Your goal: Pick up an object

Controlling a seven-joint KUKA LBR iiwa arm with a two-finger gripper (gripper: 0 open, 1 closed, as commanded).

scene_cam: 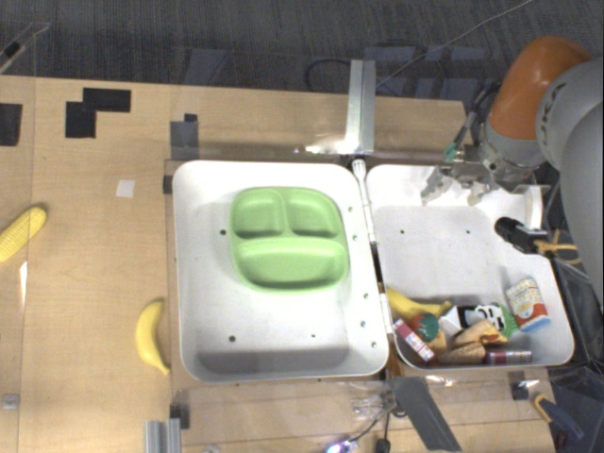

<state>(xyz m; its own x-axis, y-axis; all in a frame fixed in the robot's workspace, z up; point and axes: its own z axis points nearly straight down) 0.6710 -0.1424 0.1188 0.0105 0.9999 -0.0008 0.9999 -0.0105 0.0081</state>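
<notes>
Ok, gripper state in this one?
Gripper: open, holding nothing, hanging over the far end of the right bin.

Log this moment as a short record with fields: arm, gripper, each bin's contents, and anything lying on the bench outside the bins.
arm: reaches in from the right, over the right bin's far edge
gripper: open, holding nothing, above the right bin's far end
left bin: green divided plate
right bin: small items heaped in the near corner, including a banana and a small carton
bench outside the bins: second banana, corn cob
</notes>
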